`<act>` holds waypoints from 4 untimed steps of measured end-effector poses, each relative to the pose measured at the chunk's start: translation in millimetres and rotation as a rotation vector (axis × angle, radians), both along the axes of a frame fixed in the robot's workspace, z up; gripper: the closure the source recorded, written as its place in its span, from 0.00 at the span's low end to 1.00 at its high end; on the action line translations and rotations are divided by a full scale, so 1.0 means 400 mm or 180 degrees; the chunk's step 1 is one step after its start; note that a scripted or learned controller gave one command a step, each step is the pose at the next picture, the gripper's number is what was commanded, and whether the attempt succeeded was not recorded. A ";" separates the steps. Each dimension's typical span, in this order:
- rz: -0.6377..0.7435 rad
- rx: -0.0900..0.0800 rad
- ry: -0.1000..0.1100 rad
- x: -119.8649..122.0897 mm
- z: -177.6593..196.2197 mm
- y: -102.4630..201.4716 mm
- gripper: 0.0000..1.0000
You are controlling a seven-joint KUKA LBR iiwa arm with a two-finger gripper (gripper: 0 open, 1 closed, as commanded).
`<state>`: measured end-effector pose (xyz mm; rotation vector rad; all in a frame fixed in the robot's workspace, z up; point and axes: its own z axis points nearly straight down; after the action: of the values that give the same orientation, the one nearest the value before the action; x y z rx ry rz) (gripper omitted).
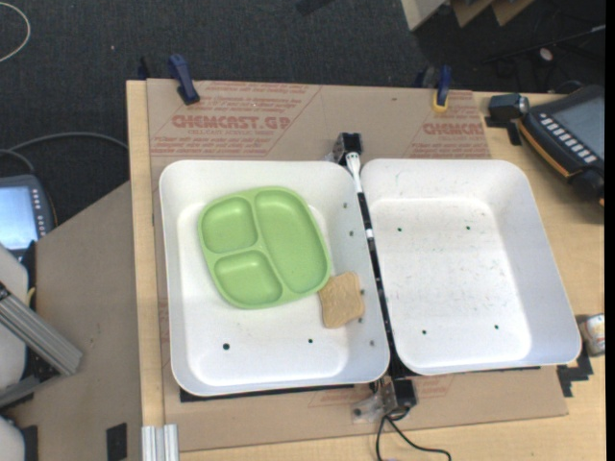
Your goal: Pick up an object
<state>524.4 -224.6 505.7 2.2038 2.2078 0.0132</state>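
Left bin (183,257) holds a green plate (264,248) with three compartments; a tan sponge (341,301) touches the plate's lower right edge. Can't tell the gripper's state. I'd go for the sponge: come straight down, pinch across its narrow sides, clear of the plate rim. Cardboard (231,113) behind the plate reads "CHEMCAST".

light: bright, even overhead | shadows: soft, faint (bin rims) | glare: mild on white bins (452,262) | focus: slightly soft
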 end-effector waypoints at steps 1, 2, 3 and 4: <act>0.0000 0.0012 0.0045 0.001 0.001 0.001 1.00; -0.0009 0.0045 0.0105 -0.085 -0.271 0.023 1.00; 0.0013 0.0011 0.0006 -0.016 0.087 0.125 1.00; -0.0005 0.0038 0.0089 -0.118 -0.070 0.169 1.00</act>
<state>477.4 -157.0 477.8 2.2256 2.2258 -0.0044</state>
